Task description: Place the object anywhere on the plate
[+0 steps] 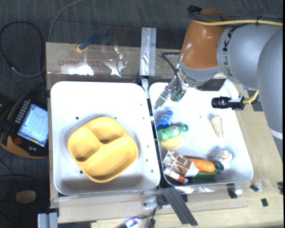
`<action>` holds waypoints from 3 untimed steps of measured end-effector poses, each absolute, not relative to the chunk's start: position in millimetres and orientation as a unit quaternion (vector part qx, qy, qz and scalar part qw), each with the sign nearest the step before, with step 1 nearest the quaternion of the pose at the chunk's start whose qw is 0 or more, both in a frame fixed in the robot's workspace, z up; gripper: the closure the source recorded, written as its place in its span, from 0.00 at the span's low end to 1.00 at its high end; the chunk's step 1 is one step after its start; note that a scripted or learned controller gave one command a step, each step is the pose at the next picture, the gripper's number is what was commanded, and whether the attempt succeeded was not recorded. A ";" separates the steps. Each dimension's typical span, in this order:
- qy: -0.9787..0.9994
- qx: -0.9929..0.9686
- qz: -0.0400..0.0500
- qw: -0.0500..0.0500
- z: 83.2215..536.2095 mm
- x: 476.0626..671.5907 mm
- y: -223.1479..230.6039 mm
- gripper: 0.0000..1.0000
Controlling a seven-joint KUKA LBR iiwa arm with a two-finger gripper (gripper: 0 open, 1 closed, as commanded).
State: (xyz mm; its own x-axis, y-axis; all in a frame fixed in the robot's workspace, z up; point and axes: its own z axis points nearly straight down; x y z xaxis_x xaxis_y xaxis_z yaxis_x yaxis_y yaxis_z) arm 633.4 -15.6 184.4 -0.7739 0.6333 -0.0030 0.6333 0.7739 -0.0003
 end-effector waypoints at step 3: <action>0.984 0.179 0.001 0.001 219.3 631.8 143.0 1.00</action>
